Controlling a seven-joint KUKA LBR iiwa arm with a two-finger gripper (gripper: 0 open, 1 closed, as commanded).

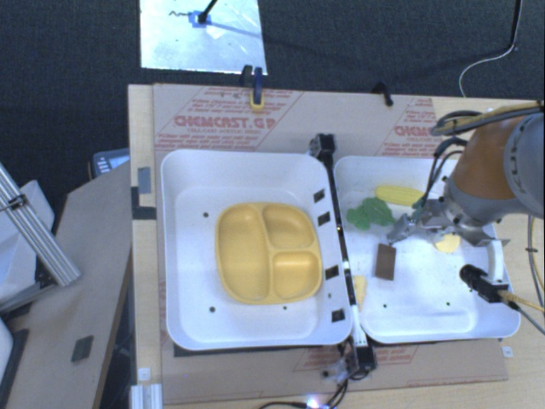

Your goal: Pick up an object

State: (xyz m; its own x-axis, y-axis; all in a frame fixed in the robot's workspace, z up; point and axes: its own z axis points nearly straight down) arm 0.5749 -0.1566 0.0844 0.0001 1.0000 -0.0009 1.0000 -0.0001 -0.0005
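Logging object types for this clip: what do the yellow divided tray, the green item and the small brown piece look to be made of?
Yellow divided tray: likely moulded plastic, smooth with a soft sheen and rounded compartment edges. Green item: probably plastic or rubber toy food, lumpy and matte; too small to be sure. Small brown piece: flat, dark, dull rectangle; material cannot be told.

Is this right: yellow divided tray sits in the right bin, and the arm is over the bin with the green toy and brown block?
Not quite. The camera view shows the yellow divided tray in the left bin, not the right one. The rest holds: the arm is over the right bin, with the green toy and brown block.
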